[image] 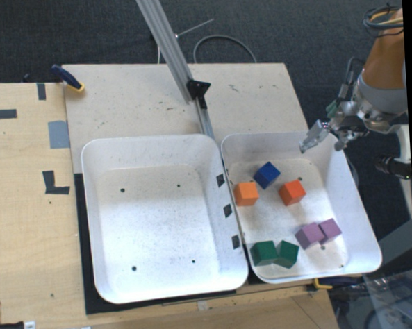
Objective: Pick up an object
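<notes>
Right shallow white plastic bin (350, 201), seven small blocks:
- Blue cube (266, 175), near the far wall, turned corner-on, just beside the orange cube (247, 192) at the dividing wall.
- Red-orange cube (292, 192), mid-bin, standing apart from the rest.
- Two purple blocks (309, 235) (329, 228), touching, toward the near right.
- Two green blocks (264, 252) (288, 253), touching, at the near wall.

Left shallow white plastic bin (160, 212): speckled floor, no blocks seen.

Grey two-finger gripper (317, 137): above the far right corner of the right bin, clear of every block, holding nothing. Open or closed: cannot be told at this angle.

Step in hand, judged: approach, with nothing yet picked.

Handling notes:
- Favour the red-orange cube: nearest, and free on all sides.
- Square the wrist to two opposite flat faces before descending.
- Descend straight, close only once low around the cube.
- Avoid the touching pairs and the orange cube by the wall: little room beside them, likely to nudge a neighbour.
- Lift slowly; check that the cube rises too.
</notes>
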Controlling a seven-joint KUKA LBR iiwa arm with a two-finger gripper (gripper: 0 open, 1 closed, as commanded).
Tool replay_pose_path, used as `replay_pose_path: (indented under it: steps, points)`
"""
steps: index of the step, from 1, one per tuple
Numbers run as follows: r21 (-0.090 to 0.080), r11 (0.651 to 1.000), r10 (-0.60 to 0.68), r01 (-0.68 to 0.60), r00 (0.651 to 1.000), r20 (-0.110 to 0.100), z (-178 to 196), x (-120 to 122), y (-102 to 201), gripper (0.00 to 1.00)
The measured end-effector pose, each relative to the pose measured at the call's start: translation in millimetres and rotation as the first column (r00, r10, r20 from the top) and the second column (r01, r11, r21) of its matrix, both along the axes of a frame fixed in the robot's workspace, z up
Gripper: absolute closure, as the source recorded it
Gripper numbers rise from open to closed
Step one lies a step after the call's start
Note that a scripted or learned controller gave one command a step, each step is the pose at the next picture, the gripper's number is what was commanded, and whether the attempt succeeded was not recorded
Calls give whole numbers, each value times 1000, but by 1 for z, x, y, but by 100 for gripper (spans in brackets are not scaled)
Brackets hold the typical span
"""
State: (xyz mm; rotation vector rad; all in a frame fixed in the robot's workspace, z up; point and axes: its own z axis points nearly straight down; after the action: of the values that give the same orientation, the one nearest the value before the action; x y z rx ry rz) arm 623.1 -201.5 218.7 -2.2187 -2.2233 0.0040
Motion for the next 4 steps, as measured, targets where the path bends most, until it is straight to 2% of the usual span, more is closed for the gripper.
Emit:
replay_pose_path:
  steps: [1, 2, 3, 4]
  points:
    - [-1, 1000, 1, -1, 1000, -2, -96, -17, 85, 0]
    - [1, 1000, 0, 0, 1000, -6, -127, 49, 69, 0]
    - [1, 1000, 0, 0, 1000, -1, -127, 35, 91, 0]
    - [1, 1000, -4, 4, 1000, -5, -127, -36, 79, 0]
